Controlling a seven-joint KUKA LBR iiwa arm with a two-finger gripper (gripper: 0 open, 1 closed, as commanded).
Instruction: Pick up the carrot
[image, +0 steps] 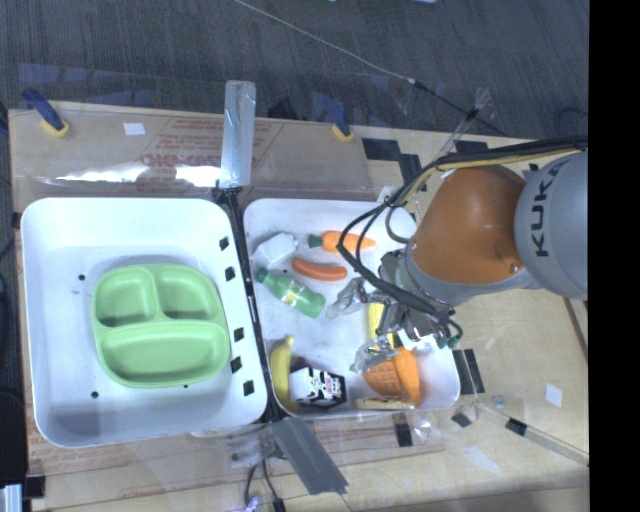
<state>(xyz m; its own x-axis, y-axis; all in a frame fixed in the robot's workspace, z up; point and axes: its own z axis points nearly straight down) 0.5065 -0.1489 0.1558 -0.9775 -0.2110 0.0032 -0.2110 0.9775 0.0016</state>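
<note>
We see two white bins side by side. The left bin (50, 330) has a green plate (158, 325) with three parts. The right bin (262, 215) is full of toy food.

The carrot (345, 241) lies near the top of the right bin. It is orange with a bit of green at its left end. A black cable from the arm crosses over it. Just below it lies a hot dog (319, 269), and below that a green bottle (292, 291). A banana (281, 368) sits at the bottom left of this bin, and an orange cone-shaped toy (395, 374) at the bottom right.

The gripper (385, 335) hangs low in the right bin, just above the orange cone-shaped toy. It is well apart from the carrot. Wires and the arm's big round wrist hide the claw, so we cannot tell if it is open or closed. We see nothing held in it.

We think the pick has not started yet. Next, the arm needs to go up toward the top of the bin, get over the carrot, and not grab the hot dog by mistake.
</note>
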